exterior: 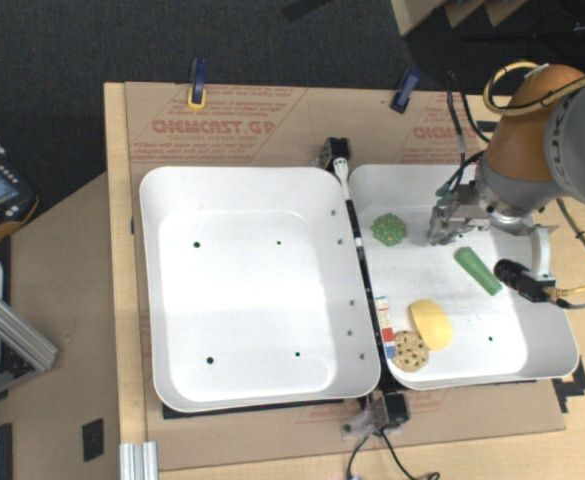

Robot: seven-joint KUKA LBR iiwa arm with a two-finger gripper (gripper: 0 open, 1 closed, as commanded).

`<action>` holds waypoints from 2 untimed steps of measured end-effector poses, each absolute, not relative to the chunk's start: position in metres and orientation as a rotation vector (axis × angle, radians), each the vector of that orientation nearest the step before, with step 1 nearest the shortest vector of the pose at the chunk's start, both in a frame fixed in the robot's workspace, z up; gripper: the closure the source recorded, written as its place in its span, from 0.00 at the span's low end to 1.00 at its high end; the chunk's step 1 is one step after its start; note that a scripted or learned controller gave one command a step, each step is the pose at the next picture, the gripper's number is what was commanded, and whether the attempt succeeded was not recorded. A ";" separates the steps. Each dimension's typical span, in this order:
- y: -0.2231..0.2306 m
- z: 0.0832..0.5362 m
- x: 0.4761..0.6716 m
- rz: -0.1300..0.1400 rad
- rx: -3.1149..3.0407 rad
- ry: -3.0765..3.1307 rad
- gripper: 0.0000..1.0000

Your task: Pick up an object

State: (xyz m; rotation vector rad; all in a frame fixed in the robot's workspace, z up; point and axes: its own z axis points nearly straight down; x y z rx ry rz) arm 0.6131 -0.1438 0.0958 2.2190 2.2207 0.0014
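In the right bin [532, 363] lie a knobbly green ball [389, 230], a green cylinder [478, 270], a pale yellow lump [431, 323] and a brown speckled cookie [409, 350]. My gripper [451, 225] hangs low over the bin's upper middle, between the green ball on its left and the green cylinder below right. Nothing shows between its fingers.
The left bin [172, 368] sits beside the right one, with a black divider strip [357, 248] between them. A red and blue tag [387, 335] lies at the right bin's left rim. Blue clamps [198, 83] hold the cardboard base at the far edge.
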 end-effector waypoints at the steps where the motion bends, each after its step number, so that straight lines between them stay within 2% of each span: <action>1: -0.080 0.255 0.672 0.025 2.198 2.219 1.00; 2: -0.185 0.301 0.622 -0.001 2.225 2.202 1.00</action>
